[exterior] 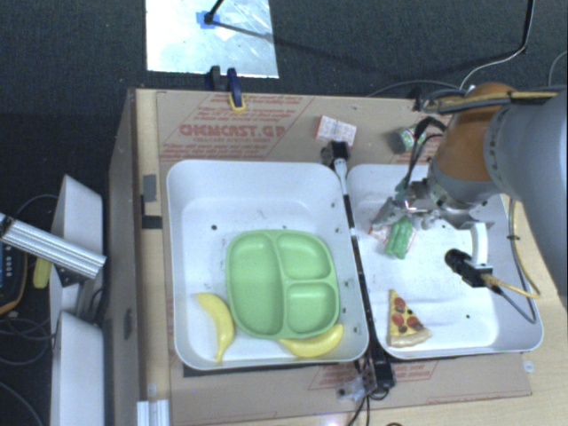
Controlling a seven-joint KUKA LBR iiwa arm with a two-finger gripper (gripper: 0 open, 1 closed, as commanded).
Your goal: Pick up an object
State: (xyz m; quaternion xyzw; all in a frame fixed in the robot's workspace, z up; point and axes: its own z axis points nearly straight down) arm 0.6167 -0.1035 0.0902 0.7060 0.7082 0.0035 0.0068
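Tabletop with two white bins | hand low in right bin, just above green packet | grip can't tell | step: reaching; next: close, lift.

We record a dark carpeted floor around the bench, speckled grey-black. On it, at the top of the view, lies a shiny silver sheet, roughly square, with a patch of blue tape and a thin dark rod running off to the upper right. We note a brown cardboard sheet with red lettering covering the bench top, a blue-and-yellow clamp at its far edge. At the left stand white panels and a ribbed metal bar lying at a slant. Thin cables trail over the floor at upper right. Light is even, glare only on the silver sheet.
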